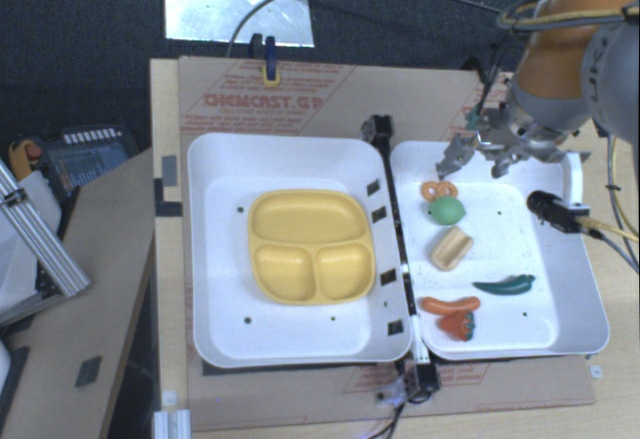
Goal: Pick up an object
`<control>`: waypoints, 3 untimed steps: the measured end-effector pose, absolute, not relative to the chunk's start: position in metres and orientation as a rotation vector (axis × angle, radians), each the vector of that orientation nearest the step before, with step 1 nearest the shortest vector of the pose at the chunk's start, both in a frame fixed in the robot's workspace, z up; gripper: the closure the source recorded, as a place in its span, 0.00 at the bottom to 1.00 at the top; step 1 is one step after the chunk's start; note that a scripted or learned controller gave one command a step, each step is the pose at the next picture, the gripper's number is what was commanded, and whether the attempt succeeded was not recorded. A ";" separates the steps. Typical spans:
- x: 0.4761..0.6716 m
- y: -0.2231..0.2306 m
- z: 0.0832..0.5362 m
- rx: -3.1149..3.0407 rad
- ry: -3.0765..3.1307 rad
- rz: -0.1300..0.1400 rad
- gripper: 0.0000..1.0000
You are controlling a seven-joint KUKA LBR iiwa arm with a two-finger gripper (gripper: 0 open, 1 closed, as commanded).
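My gripper [472, 165] hangs over the far edge of the right bin [570, 317], its two fingers spread open with nothing between them. Just below its left finger lies an orange pretzel [438, 190], touching a green round fruit [447, 210]. Nearer the front rests a tan bread roll [450, 248]. A dark green chili pepper [505, 284] lies to the roll's right. At the bin's front left, an orange sausage-shaped piece [449, 305] sits against a small red piece [459, 325].
The left bin [215, 227] holds a yellow three-compartment plate [310, 247]. A black divider strip [392, 237] runs between the bins. Bare floor of the right bin spreads to the right of the chili.
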State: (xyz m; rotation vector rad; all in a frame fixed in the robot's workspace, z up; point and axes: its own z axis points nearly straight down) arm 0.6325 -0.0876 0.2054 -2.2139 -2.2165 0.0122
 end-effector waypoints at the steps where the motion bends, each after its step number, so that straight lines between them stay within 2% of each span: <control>1: 0.635 -0.088 0.213 -2.219 -2.226 -0.001 0.00; 3: 0.639 -0.089 0.130 -2.220 -2.223 0.000 0.00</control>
